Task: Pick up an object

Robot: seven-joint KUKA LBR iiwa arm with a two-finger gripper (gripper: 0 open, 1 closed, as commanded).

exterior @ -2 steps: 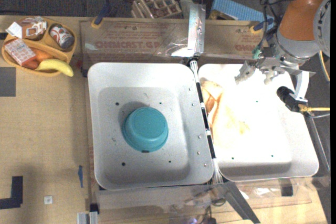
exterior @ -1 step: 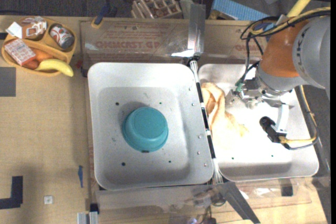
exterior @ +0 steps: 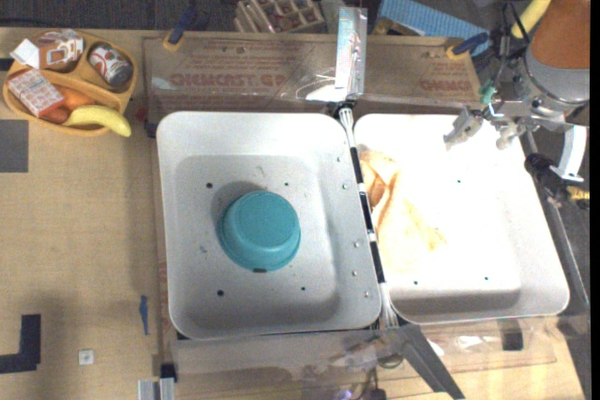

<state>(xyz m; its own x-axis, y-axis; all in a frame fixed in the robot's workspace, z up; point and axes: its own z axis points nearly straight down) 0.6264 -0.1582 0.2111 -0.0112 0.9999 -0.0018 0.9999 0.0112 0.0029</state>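
Overhead slanted view of a wooden tabletop (exterior: 75, 229) w/ two shallow white bins side by side. The left bin (exterior: 187, 155), centre of frame, holds a teal bowl (exterior: 261, 229) turned upside down, sitting a little left of the bin's middle, nothing touching it. The right bin (exterior: 487, 239) carries orange-brown smears along its left side.

The grey arm w/ orange band (exterior: 567, 23) comes in at the upper right of frame. Its gripper (exterior: 483, 128) hangs over the right bin's top edge, well apart from the bowl. The jaws stand apart, w/ nothing between them.

Upper left of frame: a yellow tray (exterior: 56, 112) w/ a banana (exterior: 101, 118), small packets and tins. A cardboard wall (exterior: 244, 75) w/ printed lettering runs behind both bins; a clear plastic divider (exterior: 351, 51) stands upright btwn them. Beyond, top of frame: dark floor, cables, a wooden crate (exterior: 277, 5) and a blue pad (exterior: 422, 14). Small black and blue marks lie on the tabletop at lower left.
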